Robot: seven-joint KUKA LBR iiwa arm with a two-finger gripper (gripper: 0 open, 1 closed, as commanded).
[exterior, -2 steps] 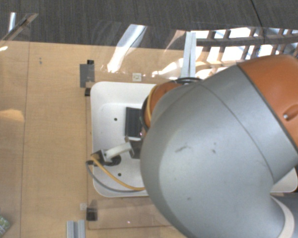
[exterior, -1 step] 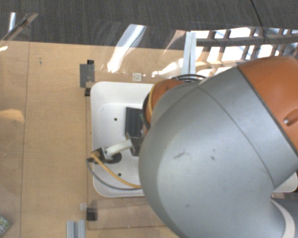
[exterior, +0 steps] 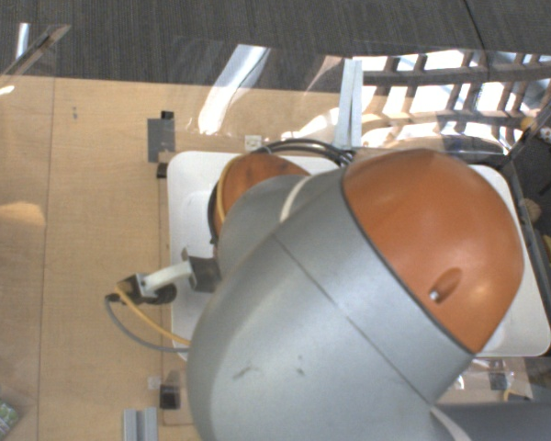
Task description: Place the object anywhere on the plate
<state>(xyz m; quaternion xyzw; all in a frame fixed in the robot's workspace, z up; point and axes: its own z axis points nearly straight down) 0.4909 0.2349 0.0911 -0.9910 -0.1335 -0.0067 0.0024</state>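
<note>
The view is dominated by the grey arm [exterior: 294, 338] with its orange band [exterior: 432, 246], hung over the white bin [exterior: 188, 209]. The gripper's state cannot be told from here, and the object and plate are hidden beneath the arm. A yellow-and-grey cable [exterior: 133, 324] is looped on the wooden bench [exterior: 73, 228] beside the bin.

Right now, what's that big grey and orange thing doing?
That is a robot arm, leaning in over a white bin on a wooden bench. It is meant to put an object on a plate. The arm is so close to the camera that it covers most of the bin, so you can't tell how the job stands. A cable hangs off its left side.
</note>
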